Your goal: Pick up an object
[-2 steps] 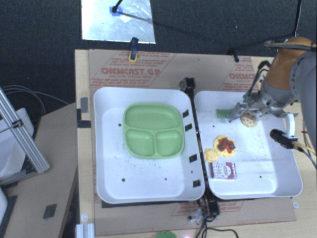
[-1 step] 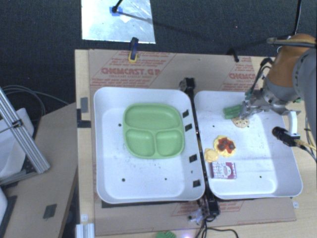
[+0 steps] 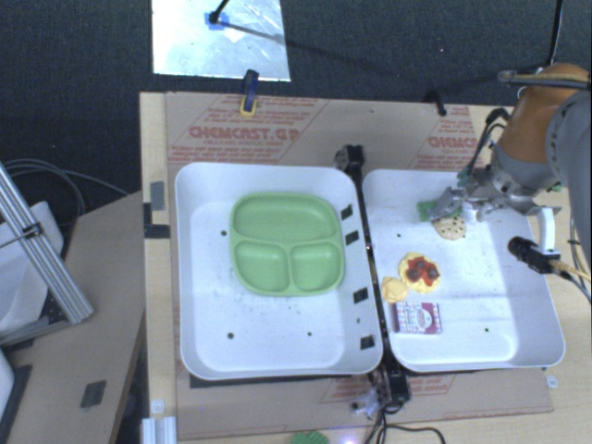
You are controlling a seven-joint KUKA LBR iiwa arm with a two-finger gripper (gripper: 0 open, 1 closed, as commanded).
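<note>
On your far left you have a slanted metal rail (image 3: pixel 42 248) and a tan side table (image 3: pixel 102 276) tucked against the bench. Above, on the dark floor, lies a shiny silver sheet (image 3: pixel 217 26).

Next you meet the left bin (image 3: pixel 199 340), a shallow white tray. In it sits a green divided plate (image 3: pixel 287 243), lying flat, with one wide section at the back and two smaller ones at the front. A row of black clips (image 3: pixel 356 239) runs down the seam where the two bins meet.

Move on to the right bin (image 3: pixel 518 340). Near its front left you see a small red and white packet (image 3: pixel 417 317), lying flat. Just behind it are a yellow toy with a red top (image 3: pixel 421 271) and a smaller yellow piece (image 3: pixel 395 290), touching or nearly touching each other. Farther back, near the rear of this bin, a speckled tan cookie (image 3: pixel 450 228) lies beside a green item (image 3: pixel 427 210).

The gripper (image 3: pixel 460 203) hangs low right over that cookie and green item, its tips close above them. You cannot tell from this angle whether the fingers are wide or narrow, nor whether they touch anything. Behind it, the grey arm with its orange band (image 3: pixel 541 123) comes in from the right, and a black cable end (image 3: pixel 529 252) hangs over the bin's right side.
</note>
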